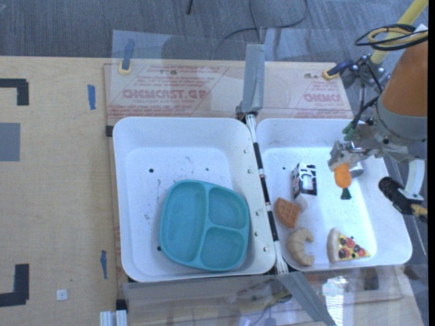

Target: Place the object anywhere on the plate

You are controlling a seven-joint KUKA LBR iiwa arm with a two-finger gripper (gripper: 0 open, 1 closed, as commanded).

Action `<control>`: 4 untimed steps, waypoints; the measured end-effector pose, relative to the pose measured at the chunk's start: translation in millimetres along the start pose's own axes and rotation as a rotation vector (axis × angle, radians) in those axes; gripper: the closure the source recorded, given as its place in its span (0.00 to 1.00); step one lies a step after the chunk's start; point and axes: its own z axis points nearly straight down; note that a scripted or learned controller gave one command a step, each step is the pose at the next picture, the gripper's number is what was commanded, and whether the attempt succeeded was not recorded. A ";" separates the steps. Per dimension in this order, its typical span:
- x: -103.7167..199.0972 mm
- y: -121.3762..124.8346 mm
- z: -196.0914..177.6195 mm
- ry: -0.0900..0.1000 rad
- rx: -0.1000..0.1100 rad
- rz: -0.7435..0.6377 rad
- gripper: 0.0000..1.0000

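A wooden table (54, 202) sits on a gray carpet floor (81, 5), and it carries two white bins side by side.

The carrot (342, 176) is a small orange toy with a dark green tip at its near end. It is in the right bin (387, 240), up at the far right part, above the white floor of the bin. The hand (348, 156) is right on top of it, and the top of the carrot sits between the gray fingers. So the hand looks closed on the carrot and has hold of it. The gray arm (404, 94) with its orange band comes in from the right side.

The blue plate (204, 225) is in the left bin (136, 155), at the near right part of it. The plate has three parts: one big part on the left and two smaller parts on the right. The carrot is well apart from the plate, with the wall between the bins in the way.

Other toys lie in the right bin too. A black and white carton (305, 180) is left of the carrot. A waffle (288, 212) lies nearer, by the left wall. A croissant (302, 244) is just near that. A pizza slice (346, 246) is to the right of the croissant.

Black cables (275, 2) loop on the floor far behind the bins.
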 end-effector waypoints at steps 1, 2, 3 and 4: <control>65.1 -30.5 28.2 0.002 0.002 -0.084 1.00; 135.8 -26.8 -10.2 0.000 -0.003 -0.310 1.00; 209.8 -40.7 28.0 0.002 0.002 -0.244 1.00; 209.1 -40.6 27.8 0.002 0.001 -0.242 0.00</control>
